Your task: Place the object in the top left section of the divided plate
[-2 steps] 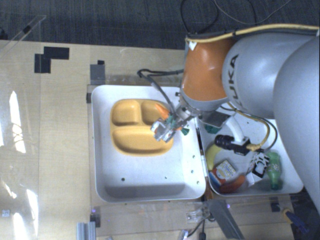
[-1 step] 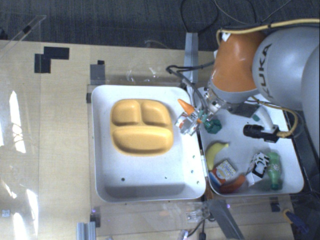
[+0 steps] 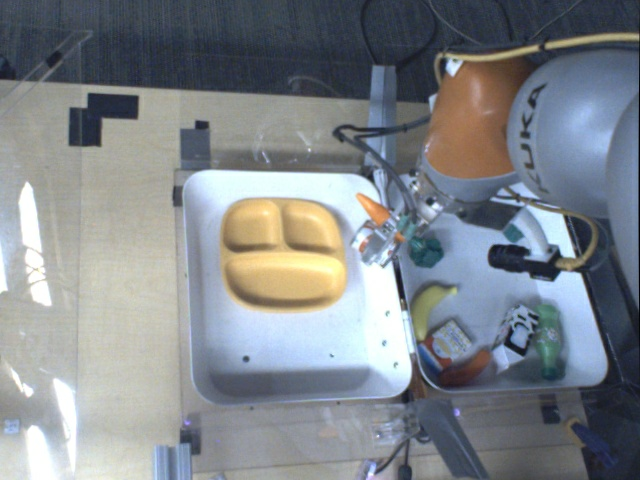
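- Camera view: arm (image 3: 520,118) reaches in from the right, with its orange band above the wrist.
- Gripper (image 3: 378,236) sits over the seam between the two bins, at the right edge of the left bin (image 3: 300,368).
- Small orange carrot-shaped object (image 3: 372,208) sits at the fingertips; jaws look clamped on it, though the contact is small and partly hidden.
- Yellow divided plate (image 3: 284,253) lies in the left bin, left of the gripper and apart from it; all three sections are bare.
- Right bin (image 3: 580,363) holds a teal piece (image 3: 426,252) just beside the gripper, a banana (image 3: 432,303), a green bottle (image 3: 549,340) and a small box (image 3: 452,339).
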### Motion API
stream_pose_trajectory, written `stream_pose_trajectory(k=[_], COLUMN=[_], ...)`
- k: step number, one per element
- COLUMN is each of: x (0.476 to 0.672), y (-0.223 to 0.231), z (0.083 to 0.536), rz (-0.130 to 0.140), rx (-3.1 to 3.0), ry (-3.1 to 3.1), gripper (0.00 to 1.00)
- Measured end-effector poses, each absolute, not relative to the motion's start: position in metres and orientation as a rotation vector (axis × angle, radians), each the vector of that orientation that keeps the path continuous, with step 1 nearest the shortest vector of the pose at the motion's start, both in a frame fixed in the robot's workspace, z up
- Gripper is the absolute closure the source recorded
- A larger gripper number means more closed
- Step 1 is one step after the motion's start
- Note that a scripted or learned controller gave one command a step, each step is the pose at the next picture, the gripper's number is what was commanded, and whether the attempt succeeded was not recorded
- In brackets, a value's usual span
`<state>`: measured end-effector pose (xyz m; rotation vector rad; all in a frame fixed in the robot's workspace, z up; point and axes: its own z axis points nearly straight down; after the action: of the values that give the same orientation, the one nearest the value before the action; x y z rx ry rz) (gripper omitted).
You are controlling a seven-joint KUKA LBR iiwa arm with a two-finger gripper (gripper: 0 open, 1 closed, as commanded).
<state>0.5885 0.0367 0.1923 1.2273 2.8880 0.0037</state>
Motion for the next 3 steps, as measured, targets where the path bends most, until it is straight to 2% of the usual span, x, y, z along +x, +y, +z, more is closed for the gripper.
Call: stream_pose_trajectory(k=[1, 2, 3], x=[0.526, 0.569, 0.54], y=[0.085, 0.112, 0.148], z=[0.182, 0.182, 0.147], rz=[0.001, 0.001, 0.0], rx=[1.093, 1.104, 0.957], ry=[2.947, 2.94, 2.994], gripper=[1.0, 1.0, 1.0])
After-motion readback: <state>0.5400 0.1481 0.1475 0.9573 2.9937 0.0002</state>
